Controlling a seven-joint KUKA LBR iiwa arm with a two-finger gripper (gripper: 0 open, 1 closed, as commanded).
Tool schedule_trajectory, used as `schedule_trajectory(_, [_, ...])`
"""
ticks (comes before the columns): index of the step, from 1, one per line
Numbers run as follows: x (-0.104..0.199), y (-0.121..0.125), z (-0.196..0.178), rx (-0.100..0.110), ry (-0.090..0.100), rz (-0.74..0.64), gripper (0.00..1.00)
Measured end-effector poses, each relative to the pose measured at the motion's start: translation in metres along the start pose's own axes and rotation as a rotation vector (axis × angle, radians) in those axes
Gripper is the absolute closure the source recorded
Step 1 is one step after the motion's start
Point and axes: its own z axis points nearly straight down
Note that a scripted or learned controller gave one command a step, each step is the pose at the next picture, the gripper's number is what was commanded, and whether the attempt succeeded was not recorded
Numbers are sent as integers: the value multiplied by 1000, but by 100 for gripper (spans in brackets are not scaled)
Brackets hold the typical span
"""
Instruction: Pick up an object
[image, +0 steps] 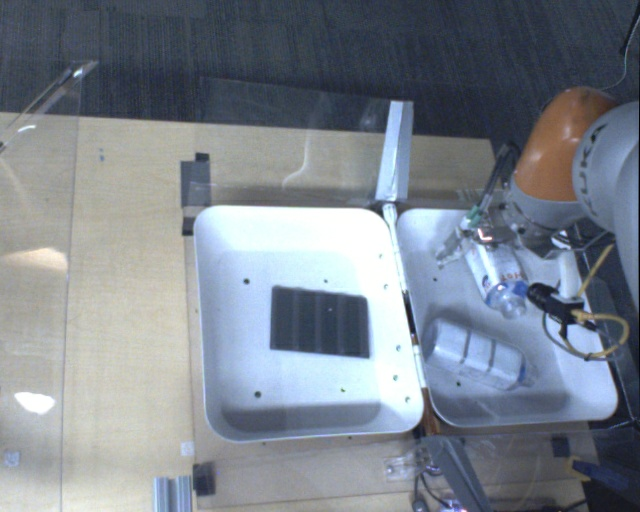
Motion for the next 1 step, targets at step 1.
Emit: schedule_trajectory(1, [100, 45, -56, 6, 1, -63, 100])
